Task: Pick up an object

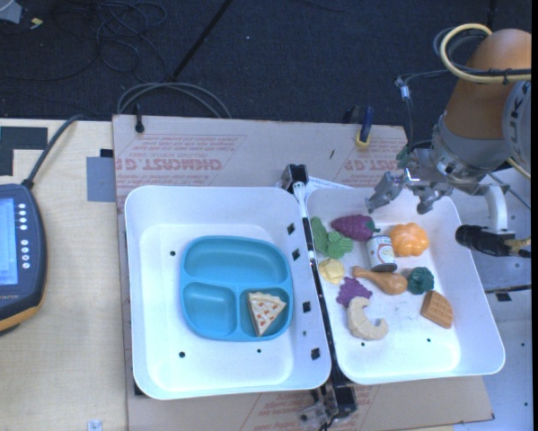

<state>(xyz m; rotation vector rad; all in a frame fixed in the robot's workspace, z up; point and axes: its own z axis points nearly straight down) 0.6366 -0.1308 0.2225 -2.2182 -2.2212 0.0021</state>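
Note:
My gripper (pixel 403 196) hangs over the back edge of the right bin (pixel 471 353), with its fingers spread apart and nothing between them. Just below it in that bin lie a purple eggplant (pixel 352 226), an orange pumpkin (pixel 409 239) and a small can (pixel 382 253). Further forward are a chicken drumstick (pixel 383 281), a dark green broccoli (pixel 420 279), purple grapes (pixel 351 290), a waffle (pixel 436 310), a beige croissant (pixel 366 320), a green vegetable (pixel 322 239) and a yellow piece (pixel 331 270).
The left bin (pixel 152 241) holds a blue divided plate (pixel 216 281) with a pizza slice (pixel 268 312) in its front right compartment. A teach pendant (pixel 4 250) lies on the bench at far left. Cables run behind the bins.

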